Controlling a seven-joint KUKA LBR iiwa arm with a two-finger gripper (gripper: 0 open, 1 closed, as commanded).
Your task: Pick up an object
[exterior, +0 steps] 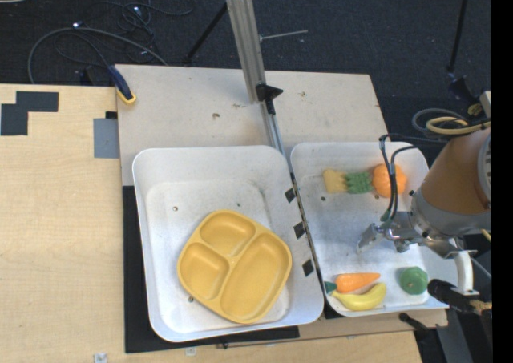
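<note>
In the right bin (pixel 345 213) lie several toy foods. A yellow corn cob with green husk (pixel 346 182) and an orange fruit (pixel 385 180) sit near the far wall. A carrot (pixel 357 281), a banana (pixel 361 298) and a green round piece (pixel 414 280) rest along the near wall. My gripper (pixel 383 237) hangs low over the bare middle of this bin, between the orange and the carrot, with nothing seen in it. The grey arm (pixel 457 185) reaches in from the right and hides the bin's right wall.
The left bin (pixel 160 193) holds a yellow divided plate (pixel 234 264). A metal post (pixel 248 41) rises behind the bins, above the divider between them. A black cable (pixel 390 185) runs down to the wrist, crossing the orange.
</note>
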